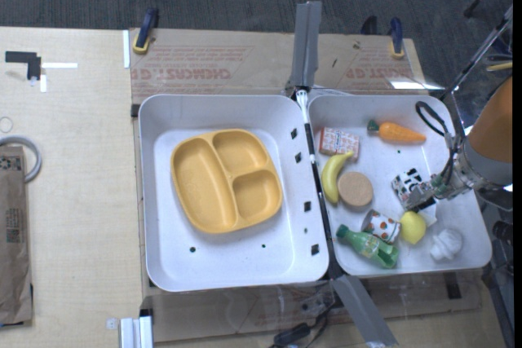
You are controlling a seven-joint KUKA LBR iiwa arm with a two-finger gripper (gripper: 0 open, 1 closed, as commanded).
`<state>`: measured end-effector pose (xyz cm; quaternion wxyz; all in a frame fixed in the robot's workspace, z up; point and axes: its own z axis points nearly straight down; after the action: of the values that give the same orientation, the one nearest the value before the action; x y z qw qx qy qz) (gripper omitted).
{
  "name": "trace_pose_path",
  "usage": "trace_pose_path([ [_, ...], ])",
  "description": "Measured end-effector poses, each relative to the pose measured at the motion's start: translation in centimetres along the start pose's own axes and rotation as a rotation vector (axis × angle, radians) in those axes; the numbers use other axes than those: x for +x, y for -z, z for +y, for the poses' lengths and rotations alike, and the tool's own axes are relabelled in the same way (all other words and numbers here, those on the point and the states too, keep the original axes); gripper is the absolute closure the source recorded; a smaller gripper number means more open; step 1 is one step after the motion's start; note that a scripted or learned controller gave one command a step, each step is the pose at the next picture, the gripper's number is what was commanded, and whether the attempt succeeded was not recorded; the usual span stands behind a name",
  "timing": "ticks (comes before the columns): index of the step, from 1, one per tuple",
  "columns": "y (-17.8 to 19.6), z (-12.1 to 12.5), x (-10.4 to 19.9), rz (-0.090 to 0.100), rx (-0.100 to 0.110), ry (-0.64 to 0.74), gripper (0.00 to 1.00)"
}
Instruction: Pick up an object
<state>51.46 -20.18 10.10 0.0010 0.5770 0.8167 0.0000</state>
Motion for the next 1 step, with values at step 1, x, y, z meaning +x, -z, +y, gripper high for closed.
trace_pose_path([
  [1, 12.80, 1.54, 5.85, 0.000, 0.004, -0.400, 1.00],
])
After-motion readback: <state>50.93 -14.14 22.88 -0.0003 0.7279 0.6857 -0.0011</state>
